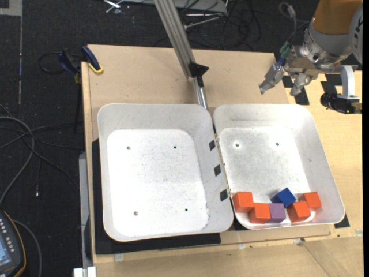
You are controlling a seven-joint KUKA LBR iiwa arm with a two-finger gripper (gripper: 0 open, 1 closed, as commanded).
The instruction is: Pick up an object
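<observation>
Blocks, six in count, clustered along the lower edge of the right bin (323,154): four orange blocks (243,200), (261,212), (299,211), (312,199), one blue block (283,197) sitting tilted on top of the pile, one purple block (277,212) between two orange ones. Left bin (109,131): bare white floor with dark speckling. Gripper (285,84): upper right of the frame, above the bench beyond the right bin's far rim, well apart from the blocks, fingers spread apart with nothing between them. Step in hand, by my reckoning: the approach. Done well, it would mean travelling toward the lower frame edge, descending over the blue block, which stands proudest and least hemmed in, and closing across its free faces.
</observation>
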